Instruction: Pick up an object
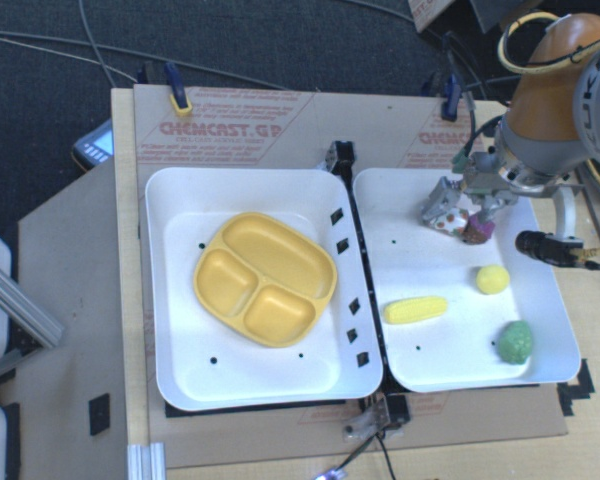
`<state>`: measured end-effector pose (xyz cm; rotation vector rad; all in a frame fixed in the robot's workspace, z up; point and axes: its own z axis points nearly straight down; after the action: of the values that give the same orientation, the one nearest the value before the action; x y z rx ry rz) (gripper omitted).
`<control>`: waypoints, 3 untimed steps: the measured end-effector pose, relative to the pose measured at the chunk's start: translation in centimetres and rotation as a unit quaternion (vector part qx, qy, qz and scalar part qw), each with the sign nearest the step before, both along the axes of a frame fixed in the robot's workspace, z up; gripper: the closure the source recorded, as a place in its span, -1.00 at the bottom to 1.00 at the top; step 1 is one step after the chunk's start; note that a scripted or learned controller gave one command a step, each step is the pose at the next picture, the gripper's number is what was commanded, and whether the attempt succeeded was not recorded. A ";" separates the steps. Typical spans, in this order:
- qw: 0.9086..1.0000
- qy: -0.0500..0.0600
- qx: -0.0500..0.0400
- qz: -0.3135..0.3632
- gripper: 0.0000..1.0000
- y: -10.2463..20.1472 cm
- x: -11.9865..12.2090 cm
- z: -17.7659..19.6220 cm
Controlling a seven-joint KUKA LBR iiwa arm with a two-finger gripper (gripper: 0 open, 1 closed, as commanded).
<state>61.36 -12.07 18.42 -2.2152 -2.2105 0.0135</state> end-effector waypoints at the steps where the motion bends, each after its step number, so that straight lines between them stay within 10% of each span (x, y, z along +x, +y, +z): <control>1: 1.000 -0.007 -0.001 0.001 -1.00 0.0 0.3 0.7; 3: 1.000 -0.004 0.000 0.001 -1.00 -0.3 0.9 -10.2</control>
<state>62.23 -12.40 8.21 -2.2178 -2.2173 0.0048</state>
